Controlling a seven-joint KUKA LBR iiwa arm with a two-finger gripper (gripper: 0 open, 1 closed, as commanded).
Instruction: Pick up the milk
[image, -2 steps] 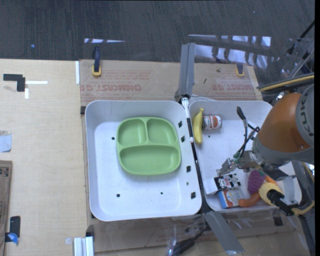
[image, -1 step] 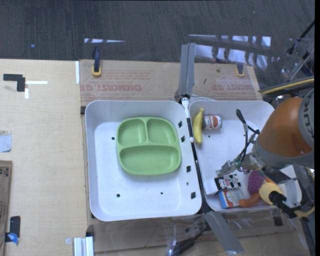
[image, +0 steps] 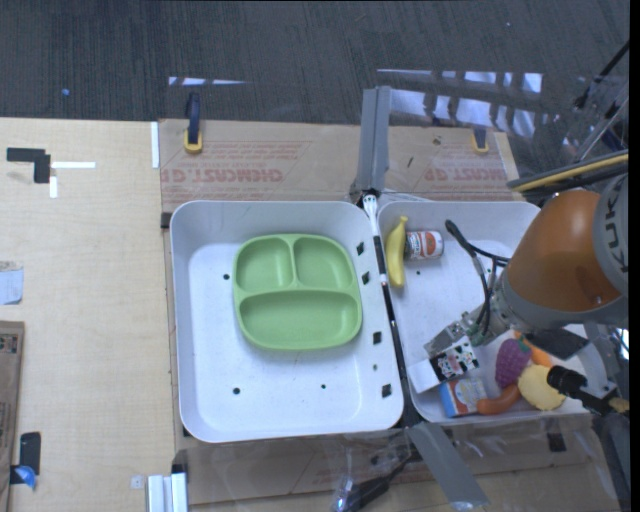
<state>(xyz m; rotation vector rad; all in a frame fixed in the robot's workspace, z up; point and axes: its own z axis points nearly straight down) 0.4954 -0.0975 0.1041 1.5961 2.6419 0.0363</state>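
**Claw low in right bin, over a small carton**

Claw (image: 462, 342) sits in the right bin (image: 455, 205), lower middle area, under the orange-banded arm (image: 565, 255) coming in from 3 o'clock. Cannot tell its state: the wrist hides most of it.

Touching or just under the claw at its 6 o'clock: a small white carton with black cow-like patches (image: 455, 358), likely the milk, lying tilted on the bin floor. Cannot tell if it is gripped or merely beside the claw.

At 5 o'clock of the carton: a blue-and-white packet (image: 462, 397) and an orange carrot-like item (image: 497, 402), near the bin's front wall. At 3 o'clock: a purple-pink fruit toy (image: 513, 360), then a yellow round toy (image: 540, 387) just beside it.

At 11 o'clock, well apart from the claw: a banana (image: 397, 255) along the bin's left wall, with a small can (image: 424, 244) lying on its side just beside it.

Left bin (image: 200, 330) holds a green three-compartment plate (image: 297, 292), roughly centred, slightly toward 12 o'clock.

Both bins sit on cardboard (image: 260, 160) over the light wood tabletop (image: 80, 300).
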